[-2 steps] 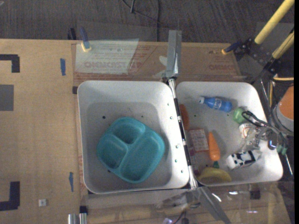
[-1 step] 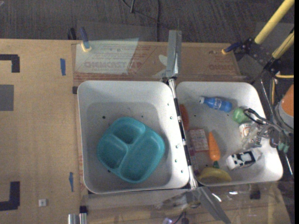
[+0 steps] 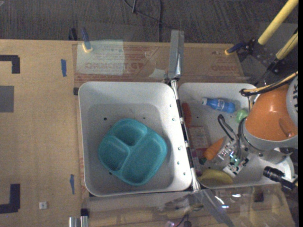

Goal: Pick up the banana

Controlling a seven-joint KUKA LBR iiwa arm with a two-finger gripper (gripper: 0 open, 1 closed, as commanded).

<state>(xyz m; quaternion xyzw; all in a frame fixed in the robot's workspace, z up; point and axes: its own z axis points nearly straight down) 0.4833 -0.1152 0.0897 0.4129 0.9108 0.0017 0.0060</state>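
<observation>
Camera view: banana (image 3: 217, 176) lies at the near edge of the right bin (image 3: 255, 178), beside a carrot (image 3: 214, 150). End effector (image 3: 235, 161) hangs just above and beside the banana; cannot tell its grip state. Judgement: centre over the banana's middle, clear of the bin wall, descend squarely before closing.

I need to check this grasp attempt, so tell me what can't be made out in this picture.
- Pincer, camera view: too small and cluttered to tell how it stands against the banana.
- Right bin: its far right part is hidden by the arm.
- Green thing: mostly behind the arm, unidentifiable.
- Flat packet in the right bin: label too blurred to read.
</observation>
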